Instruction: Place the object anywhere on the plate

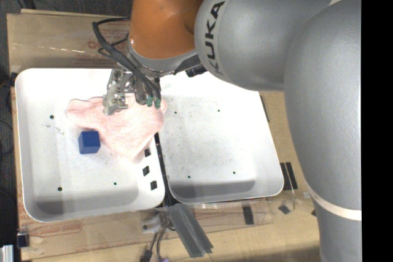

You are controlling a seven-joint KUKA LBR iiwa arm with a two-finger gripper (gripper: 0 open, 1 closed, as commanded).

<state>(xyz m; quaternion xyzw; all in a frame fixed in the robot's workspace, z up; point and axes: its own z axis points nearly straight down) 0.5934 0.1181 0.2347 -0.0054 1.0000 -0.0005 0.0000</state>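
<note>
Blue cube [89, 142] in left bin [37, 193], beside pink cloth [126, 126]

Robot lab — KUKA arm [258, 34], white bins [37, 193], taped bench [49, 34]

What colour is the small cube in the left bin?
Blue; the cube shows clearly in the camera view, beside the pink cloth.
</note>
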